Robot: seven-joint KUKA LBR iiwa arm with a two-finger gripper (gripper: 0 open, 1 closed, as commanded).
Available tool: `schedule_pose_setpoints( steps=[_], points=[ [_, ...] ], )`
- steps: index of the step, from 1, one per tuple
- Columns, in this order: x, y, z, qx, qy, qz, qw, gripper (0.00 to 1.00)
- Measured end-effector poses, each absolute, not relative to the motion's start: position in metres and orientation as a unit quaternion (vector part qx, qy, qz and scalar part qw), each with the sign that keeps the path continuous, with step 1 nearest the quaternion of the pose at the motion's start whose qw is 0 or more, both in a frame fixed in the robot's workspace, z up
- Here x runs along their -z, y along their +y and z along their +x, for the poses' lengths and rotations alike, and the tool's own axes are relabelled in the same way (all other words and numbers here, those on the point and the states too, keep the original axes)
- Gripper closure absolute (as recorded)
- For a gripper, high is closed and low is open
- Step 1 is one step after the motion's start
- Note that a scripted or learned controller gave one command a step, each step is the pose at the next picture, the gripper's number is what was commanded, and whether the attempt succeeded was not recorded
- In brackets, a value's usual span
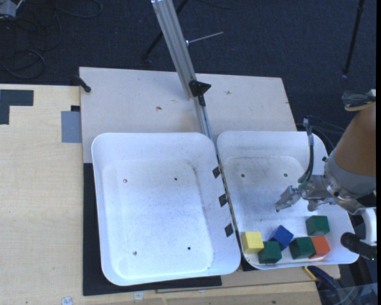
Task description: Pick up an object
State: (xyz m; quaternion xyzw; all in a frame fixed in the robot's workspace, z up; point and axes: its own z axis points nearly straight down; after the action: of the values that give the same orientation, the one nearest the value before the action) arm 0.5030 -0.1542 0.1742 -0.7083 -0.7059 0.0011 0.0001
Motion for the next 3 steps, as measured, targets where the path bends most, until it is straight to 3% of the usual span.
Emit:
schedule_pose_setpoints(
  steps=[1, 2, 3],
  points=[
    [-0.154, -0.109, 0.559, -0.0002, -0.709, -0.705, 0.000, 0.00],
    [-0.192, -0.063, 0.556, 0.0003, -0.708, -0.706, 0.001, 0.00],
    [-0.239, -0.028, 0.523, 0.0006, -0.708, -0.706, 0.001, 0.00]
  ],
)
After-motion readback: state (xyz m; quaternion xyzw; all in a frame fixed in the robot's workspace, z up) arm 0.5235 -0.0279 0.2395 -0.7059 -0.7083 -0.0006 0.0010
